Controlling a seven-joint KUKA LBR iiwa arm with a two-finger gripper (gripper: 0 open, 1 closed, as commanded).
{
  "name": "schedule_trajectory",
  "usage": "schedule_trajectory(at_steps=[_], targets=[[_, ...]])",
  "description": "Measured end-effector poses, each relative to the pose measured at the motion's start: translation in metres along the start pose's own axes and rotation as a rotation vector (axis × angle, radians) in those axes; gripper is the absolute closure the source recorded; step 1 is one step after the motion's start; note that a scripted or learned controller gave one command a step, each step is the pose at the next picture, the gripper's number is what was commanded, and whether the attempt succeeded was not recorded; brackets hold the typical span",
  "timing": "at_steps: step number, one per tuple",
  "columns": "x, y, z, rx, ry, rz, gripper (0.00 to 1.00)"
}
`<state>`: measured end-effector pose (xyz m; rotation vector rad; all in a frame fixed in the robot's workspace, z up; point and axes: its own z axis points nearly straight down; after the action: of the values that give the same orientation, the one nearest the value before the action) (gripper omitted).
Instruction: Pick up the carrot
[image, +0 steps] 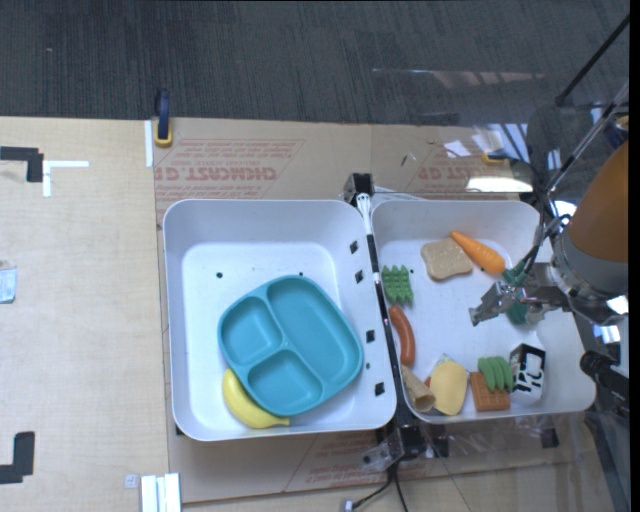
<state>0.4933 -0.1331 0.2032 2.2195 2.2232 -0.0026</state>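
Banana (250, 405) sits nearest, left bin. Carrot (478, 252) lies at 1 o'clock in the right bin (450, 215), touching bread (446, 260). Gripper (497, 303) hovers at its 5 o'clock, jaws spread, empty. Should align across carrot's width.

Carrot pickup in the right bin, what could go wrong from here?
The carrot leans against the bread slice, so a grasp could drag the bread along or nudge the carrot away. The gripper sits below the carrot, not over it, so it may close on nothing. The carrot lies near the bin wall, which limits approach.
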Motion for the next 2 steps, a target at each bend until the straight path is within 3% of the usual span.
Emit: schedule_trajectory(at_steps=[1,2], targets=[[-0.0414,0.0600,0.1003,-0.003,0.000,0.012,0.00],[-0.0421,0.0609,0.0914,-0.004,-0.001,0.016,1.00]])
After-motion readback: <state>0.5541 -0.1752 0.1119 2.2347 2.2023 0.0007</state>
